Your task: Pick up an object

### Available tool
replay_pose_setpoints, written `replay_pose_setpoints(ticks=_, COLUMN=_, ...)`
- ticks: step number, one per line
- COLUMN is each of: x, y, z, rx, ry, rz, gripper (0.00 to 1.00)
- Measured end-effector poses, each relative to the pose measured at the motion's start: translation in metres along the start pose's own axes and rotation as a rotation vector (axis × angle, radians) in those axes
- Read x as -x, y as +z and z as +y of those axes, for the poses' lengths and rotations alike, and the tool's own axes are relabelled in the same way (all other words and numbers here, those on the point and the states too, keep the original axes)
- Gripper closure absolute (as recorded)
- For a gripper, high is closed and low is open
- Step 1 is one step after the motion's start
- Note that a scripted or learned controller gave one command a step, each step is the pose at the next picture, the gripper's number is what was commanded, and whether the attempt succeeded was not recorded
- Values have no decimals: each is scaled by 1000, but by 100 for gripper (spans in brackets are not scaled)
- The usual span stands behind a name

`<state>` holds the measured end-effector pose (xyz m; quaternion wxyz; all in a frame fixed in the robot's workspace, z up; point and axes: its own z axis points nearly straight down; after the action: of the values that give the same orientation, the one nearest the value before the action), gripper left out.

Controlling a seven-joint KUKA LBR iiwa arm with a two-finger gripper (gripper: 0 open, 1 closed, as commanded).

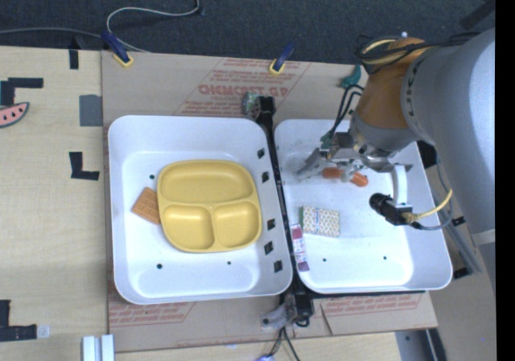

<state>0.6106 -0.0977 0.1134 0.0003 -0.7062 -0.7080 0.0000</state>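
Note:
My gripper [315, 162] hangs low over the upper left part of the right bin [402, 263], below the arm's orange band. Two small orange pieces [335, 174] lie right beside it on the bin floor, partly hidden by the gripper body. Lower down, near the bin's middle, lies a patterned square packet [320, 221]. A thin pink and white bar [298, 245] rests along the right bin's left wall. In the left bin [133, 271] sits a yellow divided plate [211, 204], with a brown square piece [146, 205] tucked under its left edge.
A black cable end with a yellow wire [394, 210] hangs off the arm over the right bin's right half. The black divider [273, 190] between the bins runs just left of the gripper. Yellow clamps [282, 62] hold the cardboard at the back.

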Motion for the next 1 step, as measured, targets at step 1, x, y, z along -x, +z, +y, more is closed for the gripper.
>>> replay_pose_setpoints(ticks=1, x=6, y=27, z=-40, rx=3, ry=2, rz=-1, gripper=0)
